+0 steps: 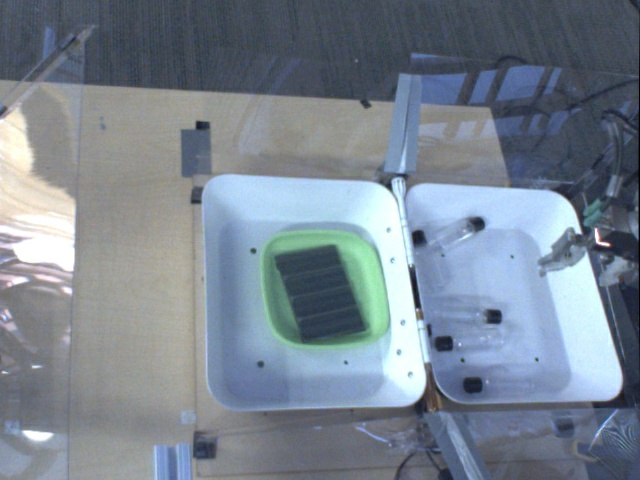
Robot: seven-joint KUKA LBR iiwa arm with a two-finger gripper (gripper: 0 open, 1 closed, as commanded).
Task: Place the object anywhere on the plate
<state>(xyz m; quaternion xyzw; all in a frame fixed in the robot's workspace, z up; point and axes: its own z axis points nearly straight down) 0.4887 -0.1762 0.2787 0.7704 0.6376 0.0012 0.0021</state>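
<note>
A green plate carrying a dark ridged block is sitting in the left bin. Right of the plate, clear vials are lying scattered in the right bin, the gripper hovering at that bin's far edge; whether it is open cannot be told.

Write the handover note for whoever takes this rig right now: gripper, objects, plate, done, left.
Gripper: at the right edge of the right bin, nothing seen between its fingers; open or shut cannot be told.
Clear tubes with black caps: four lie in the right bin, one near the top, one mid, one left, one at the bottom.
Green plate: in the left bin, with a dark ridged block on it.
Done: no tube on the plate.
Left: pick one tube and set it on the plate.
</note>
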